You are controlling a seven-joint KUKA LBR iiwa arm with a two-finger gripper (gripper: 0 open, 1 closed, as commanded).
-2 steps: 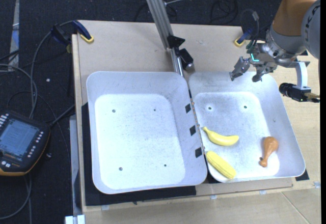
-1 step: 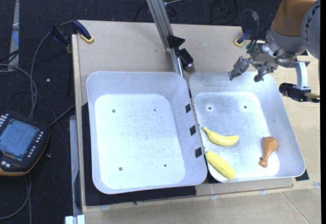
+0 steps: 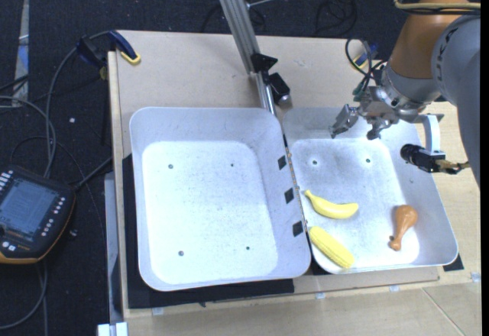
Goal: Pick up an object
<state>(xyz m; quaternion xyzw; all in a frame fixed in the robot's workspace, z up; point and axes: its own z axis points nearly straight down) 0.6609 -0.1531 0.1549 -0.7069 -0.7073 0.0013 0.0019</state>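
The right bin point(image 3: 428, 197) holds three things. A yellow banana point(image 3: 331, 207) lies near its left wall, a second yellow piece like corn or a banana point(image 3: 331, 247) rests at the front left corner, and a brown drumstick point(image 3: 400, 224) lies at the front right. My gripper point(image 3: 356, 125) hangs above the bin's far edge, well behind all three objects. Its two fingers are spread apart with nothing between them.
The left bin point(image 3: 153, 128) sits beside the right one, with black clips along their shared wall. A slanted metal pole point(image 3: 243, 29) rises behind the bins. A black fitting point(image 3: 422, 156) sticks out over the right bin's far right edge.
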